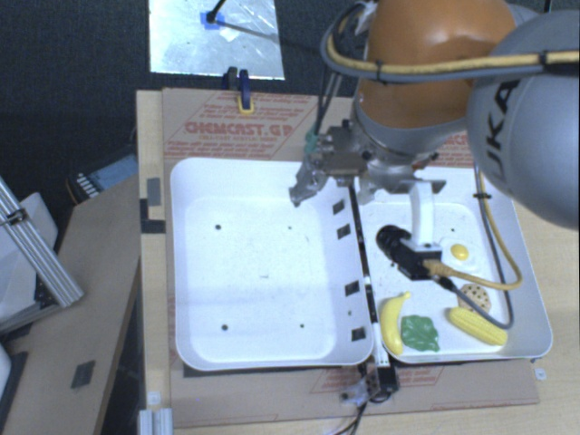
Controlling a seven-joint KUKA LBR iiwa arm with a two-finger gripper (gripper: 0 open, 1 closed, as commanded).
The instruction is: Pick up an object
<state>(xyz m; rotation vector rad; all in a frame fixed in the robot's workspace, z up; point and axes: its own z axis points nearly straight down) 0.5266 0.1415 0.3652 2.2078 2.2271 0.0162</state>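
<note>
The scene is lit evenly and fairly brightly from above. The two white bins [263, 270] are rendered near overexposure, with only soft, faint shadows cast along their inner walls. A broad specular highlight is seen on the orange band [426, 34] of the arm, and patchy glare is returned by a reflective sheet [216, 24] at the top. The dark surround is underexposed. Slight softness and grain are noted throughout; small printed lettering is legible but unsharp.
</note>
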